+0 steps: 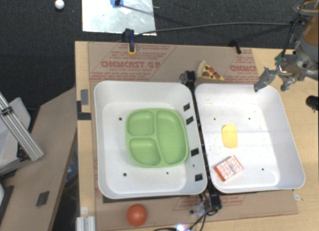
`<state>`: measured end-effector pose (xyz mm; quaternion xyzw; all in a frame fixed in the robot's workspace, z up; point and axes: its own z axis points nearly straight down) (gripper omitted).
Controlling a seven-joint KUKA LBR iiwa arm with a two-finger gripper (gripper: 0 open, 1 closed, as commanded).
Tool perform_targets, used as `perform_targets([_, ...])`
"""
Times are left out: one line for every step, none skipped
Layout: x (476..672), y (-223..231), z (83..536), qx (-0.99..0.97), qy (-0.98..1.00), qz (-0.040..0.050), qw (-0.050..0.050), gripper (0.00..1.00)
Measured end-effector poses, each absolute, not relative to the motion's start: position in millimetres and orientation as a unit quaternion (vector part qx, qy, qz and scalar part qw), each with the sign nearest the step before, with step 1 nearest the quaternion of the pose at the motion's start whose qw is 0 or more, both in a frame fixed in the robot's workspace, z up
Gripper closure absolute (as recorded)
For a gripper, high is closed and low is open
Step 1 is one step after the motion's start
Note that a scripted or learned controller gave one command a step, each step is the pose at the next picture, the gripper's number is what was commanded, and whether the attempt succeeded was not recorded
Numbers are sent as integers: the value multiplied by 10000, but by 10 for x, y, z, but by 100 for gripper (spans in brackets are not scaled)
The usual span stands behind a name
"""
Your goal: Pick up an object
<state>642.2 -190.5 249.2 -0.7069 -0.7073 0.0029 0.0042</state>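
Still unstarted: yellow block [229, 136] and red-patterned box [229, 168] lie untouched in the right bin [284, 125]. Gripper [275, 79] hovers at the bin's far corner, jaws spread wide, nothing between them.

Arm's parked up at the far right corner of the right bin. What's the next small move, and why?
Probably bring the gripper toward the yellow object in the right bin. Its jaws stand spread with nothing between them, and that object lies apart from the red and white box, leaving room around it.
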Motion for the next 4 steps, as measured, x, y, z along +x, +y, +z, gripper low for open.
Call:
perform_targets([6444,-1898,2575,-7059,-7083,-6,-11,0])
perform_targets([6486,-1938,2162,-7063,-7079,-2,-12,0])
perform_targets([6553,-1903,1729,-7050,-7092,0,-5,0])
perform_targets([6616,-1949,1150,-7049,-7093,-1,-8,0])
